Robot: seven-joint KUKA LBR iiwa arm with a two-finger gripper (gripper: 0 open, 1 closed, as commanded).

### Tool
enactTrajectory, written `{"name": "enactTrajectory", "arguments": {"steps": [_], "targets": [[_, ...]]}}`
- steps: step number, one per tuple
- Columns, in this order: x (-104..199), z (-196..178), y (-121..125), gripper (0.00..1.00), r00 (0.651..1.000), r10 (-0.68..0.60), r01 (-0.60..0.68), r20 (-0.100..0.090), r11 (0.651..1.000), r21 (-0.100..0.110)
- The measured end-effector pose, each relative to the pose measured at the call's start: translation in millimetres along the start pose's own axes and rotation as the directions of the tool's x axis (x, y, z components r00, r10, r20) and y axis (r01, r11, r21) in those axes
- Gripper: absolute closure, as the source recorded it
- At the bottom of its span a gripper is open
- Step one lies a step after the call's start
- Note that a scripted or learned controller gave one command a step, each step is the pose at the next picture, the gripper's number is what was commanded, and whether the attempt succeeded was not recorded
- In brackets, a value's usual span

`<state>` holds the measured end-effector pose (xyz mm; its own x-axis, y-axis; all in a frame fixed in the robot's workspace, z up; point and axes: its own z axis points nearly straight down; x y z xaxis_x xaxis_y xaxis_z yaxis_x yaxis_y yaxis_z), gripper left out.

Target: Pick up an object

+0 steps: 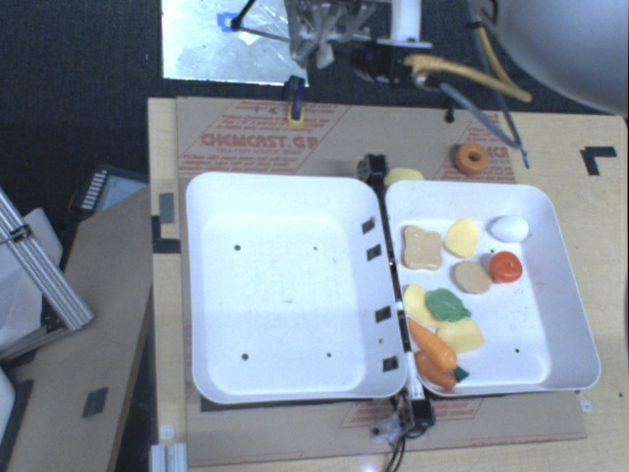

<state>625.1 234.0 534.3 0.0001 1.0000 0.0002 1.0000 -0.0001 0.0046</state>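
- Hanging high over the far edge of the counter [246, 131], the fingers [313, 42] sit at the top of the view, above a shiny metal sheet [216, 28].
- Whether they are spread or closed cannot be told; the tip is a blurred grey cluster, and nothing can be made out between them.
- Yellow and grey cables [462, 72] trail from the wrist toward the right, under the big grey arm body [560, 28].
- Two shallow white bins lie side by side on a brown cardboard sheet, joined by black clips along the seam.
- The left bin [285, 288] shows its bare white floor with a few small dark dots.
- The right bin [550, 293] carries all the toy food, well apart from the fingers.
- A slice of toast [423, 248] lies near the seam, with a yellow wedge [462, 237] just beside it.
- A white egg [508, 228] rests toward the far right corner.
- A red tomato [505, 265] touches a tan round piece [472, 277].
- A green leaf [447, 305] lies on top of a pale yellow piece [416, 301].
- Another yellow chunk [462, 336] sits just beside an orange carrot [430, 344].
- A second carrot [435, 373] lies at the near edge of the bin.
- Outside the bins, a doughnut [472, 158] sits on the cardboard beyond the right bin.
- A yellow piece [404, 177] pokes up just behind the same bin's far rim.
- A small blue and yellow clip [294, 101] stands at the far edge of the cardboard.
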Motion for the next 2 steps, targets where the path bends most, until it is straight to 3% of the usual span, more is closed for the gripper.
{"name": "enactTrajectory", "arguments": {"steps": [1,2], "targets": [[-1,0,45,1.0,1.0,0.001,-0.001,0.0,1.0,0.001],[0,-1,17,1.0,1.0,-0.004,0.004,-0.001,1.0,0.004]]}}
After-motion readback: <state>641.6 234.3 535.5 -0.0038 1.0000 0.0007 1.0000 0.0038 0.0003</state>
